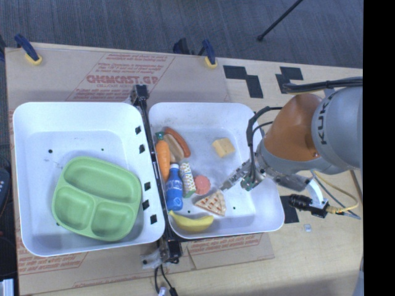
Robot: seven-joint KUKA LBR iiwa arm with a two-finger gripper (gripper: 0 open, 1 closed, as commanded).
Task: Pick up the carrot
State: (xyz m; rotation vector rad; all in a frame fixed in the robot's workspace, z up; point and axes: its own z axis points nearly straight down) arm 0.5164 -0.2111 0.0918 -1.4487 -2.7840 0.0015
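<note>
A grey robot arm (327, 128) with an orange band is reaching in from the right over a bench (203, 85) covered in printed cardboard, where two shallow white bins are sitting side by side. Its gripper (237, 179) is hanging low over the right part of the right bin (234, 113), and the fingers are pointing left toward the food with nothing showing between them; how wide they are standing cannot be told from this angle. The carrot (163, 158) is lying against the left wall of that same bin, its green top pointing toward the far side, well apart from the gripper. A hot dog (176, 142) is lying just beside the carrot on its right, toward the far end. A blue bottle (174, 188) is resting just below the carrot's tip, with a small striped can (187, 177) next to it and a round pink slice (202, 184) beside that. A pizza slice (212, 203) is lying near the bin's front, close under the gripper's fingers, and a banana (191, 221) is curving along the front wall. A yellow cheese cube (224, 147) is sitting alone toward the middle of the bin. In the left bin (37, 122), a green divided plate (97, 197) is lying flat. Blue and yellow clamps (209, 53) are holding the cardboard at the bench's far edge.
</note>
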